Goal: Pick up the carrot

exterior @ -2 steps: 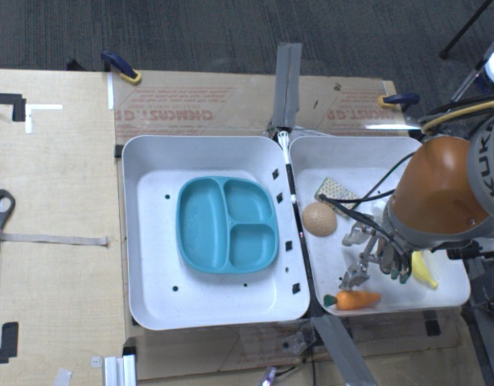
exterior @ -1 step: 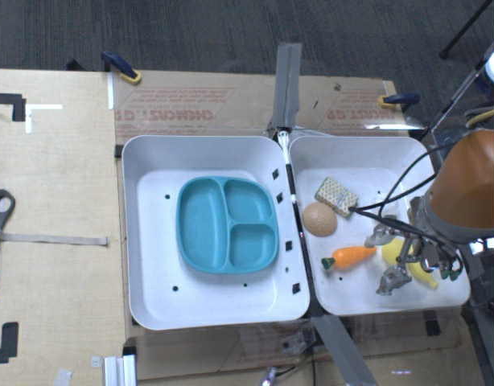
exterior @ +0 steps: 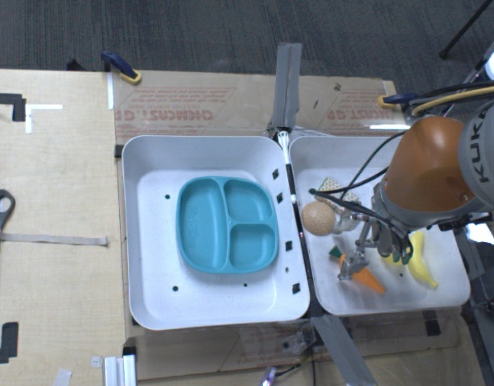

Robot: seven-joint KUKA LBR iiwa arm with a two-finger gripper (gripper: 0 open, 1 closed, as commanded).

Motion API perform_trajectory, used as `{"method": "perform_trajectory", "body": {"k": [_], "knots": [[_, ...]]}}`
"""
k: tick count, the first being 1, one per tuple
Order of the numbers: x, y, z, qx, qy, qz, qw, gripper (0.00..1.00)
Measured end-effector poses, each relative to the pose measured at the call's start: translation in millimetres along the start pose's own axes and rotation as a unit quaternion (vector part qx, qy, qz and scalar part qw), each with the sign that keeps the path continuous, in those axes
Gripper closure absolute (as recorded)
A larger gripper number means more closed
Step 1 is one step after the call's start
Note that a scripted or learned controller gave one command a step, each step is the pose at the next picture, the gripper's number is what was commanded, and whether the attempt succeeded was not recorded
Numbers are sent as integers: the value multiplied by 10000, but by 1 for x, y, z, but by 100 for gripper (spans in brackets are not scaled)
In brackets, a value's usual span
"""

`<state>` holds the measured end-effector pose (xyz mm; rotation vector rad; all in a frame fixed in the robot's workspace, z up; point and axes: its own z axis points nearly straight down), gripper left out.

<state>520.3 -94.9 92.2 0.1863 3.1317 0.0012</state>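
The carrot [exterior: 370, 281], orange with a green top, lies near the front of the right bin [exterior: 327, 296], pointing toward the front right. My gripper [exterior: 350, 265] hangs low over the carrot's leafy end, right at it or touching it. The arm's orange wrist band [exterior: 428, 167] looms above and hides part of the bin behind it. The carrot rests on the bin floor.
A yellow banana [exterior: 422, 268] lies just right of the carrot. A round beige ball [exterior: 317, 218] sits to the left by the bin's wall, with a patterned item [exterior: 331, 186] behind it. The left bin [exterior: 142, 240] holds a blue divided plate [exterior: 228, 224].
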Motion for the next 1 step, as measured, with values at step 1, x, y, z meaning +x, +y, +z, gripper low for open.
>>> {"method": "perform_trajectory", "body": {"k": [1], "knots": [[-2,0,-10,-3,-26,1,10000,100]]}}
